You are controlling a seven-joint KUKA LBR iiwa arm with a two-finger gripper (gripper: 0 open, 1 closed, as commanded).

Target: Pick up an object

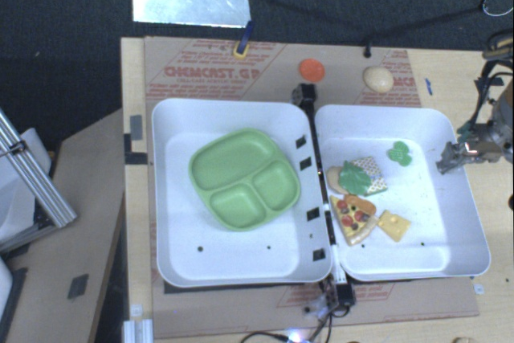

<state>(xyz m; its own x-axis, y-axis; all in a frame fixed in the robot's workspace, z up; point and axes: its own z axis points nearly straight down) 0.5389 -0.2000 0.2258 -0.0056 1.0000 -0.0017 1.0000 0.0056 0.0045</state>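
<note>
The two white bins (241, 112) lay side by side. The left one held one green divided plate (244, 179). In the right one were four toy foods: pizza slice (354, 218), green leafy piece (359, 177), cheese wedge (393, 224), small green piece (400, 153). The gripper (451, 157) stood at the right rim, so all lay to its left, the small green piece nearest. Its state I could not tell.
</note>
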